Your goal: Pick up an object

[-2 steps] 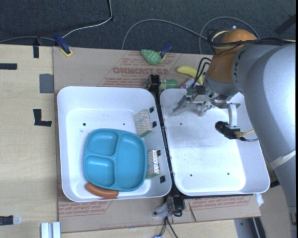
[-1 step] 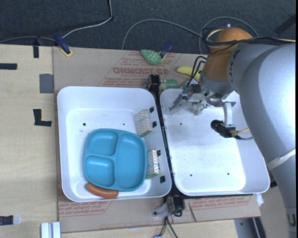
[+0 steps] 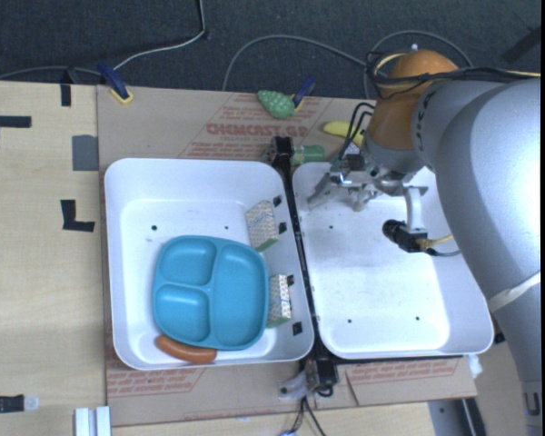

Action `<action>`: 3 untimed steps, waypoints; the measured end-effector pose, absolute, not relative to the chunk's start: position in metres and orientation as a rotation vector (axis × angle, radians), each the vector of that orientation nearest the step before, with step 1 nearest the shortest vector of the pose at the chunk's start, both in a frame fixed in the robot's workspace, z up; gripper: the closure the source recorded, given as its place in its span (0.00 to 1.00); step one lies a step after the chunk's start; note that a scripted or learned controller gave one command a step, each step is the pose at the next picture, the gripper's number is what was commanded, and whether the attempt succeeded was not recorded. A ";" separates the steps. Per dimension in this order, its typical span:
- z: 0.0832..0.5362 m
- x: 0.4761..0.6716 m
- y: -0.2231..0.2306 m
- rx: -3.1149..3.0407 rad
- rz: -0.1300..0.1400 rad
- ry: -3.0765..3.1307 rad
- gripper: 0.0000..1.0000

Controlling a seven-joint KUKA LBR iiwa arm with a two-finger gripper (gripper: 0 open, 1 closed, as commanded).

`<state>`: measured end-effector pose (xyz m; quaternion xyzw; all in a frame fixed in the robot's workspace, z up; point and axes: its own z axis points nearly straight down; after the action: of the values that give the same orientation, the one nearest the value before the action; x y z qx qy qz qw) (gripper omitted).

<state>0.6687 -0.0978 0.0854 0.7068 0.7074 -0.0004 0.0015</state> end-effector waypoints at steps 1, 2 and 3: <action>0.096 0.669 -0.098 2.217 -0.002 2.220 1.00; 0.185 0.625 -0.054 2.219 0.001 2.225 1.00; 0.184 0.601 0.052 2.219 -0.001 2.226 1.00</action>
<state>0.6009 0.0522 0.1839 0.7060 0.7082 -0.0002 -0.0011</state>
